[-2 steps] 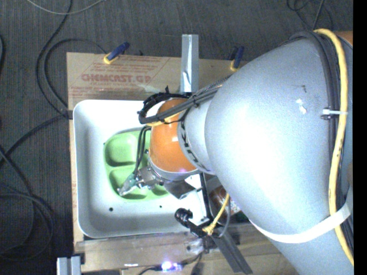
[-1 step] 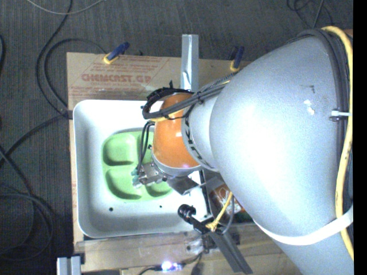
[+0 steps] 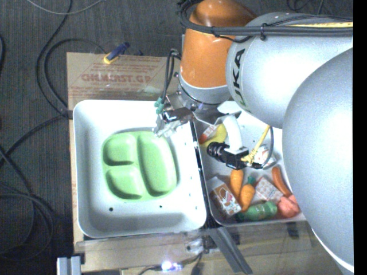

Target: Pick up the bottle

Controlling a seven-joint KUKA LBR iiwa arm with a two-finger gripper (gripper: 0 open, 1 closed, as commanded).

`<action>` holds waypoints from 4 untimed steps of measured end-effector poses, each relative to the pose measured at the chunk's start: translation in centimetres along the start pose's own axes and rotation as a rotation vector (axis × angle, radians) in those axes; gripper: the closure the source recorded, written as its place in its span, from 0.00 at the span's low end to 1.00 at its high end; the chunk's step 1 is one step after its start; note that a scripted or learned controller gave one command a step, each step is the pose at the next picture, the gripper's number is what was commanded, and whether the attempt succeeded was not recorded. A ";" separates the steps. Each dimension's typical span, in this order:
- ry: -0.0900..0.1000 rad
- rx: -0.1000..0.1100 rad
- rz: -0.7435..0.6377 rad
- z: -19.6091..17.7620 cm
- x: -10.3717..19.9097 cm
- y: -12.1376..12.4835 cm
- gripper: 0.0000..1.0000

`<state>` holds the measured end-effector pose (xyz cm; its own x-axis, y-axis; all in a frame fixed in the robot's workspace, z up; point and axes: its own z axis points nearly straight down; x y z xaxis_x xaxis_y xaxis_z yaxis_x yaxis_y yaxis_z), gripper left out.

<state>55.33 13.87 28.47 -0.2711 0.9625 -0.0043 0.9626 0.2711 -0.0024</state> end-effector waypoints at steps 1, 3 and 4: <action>0.001 0.005 0.351 13.0 2.7 -5.4 1.00; -0.002 0.004 0.857 4.6 -0.9 -0.2 1.00; 0.001 0.001 0.774 -14.9 1.5 -0.2 1.00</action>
<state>54.71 15.30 43.36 0.4789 0.8778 -0.0045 0.8778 -0.4789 0.0001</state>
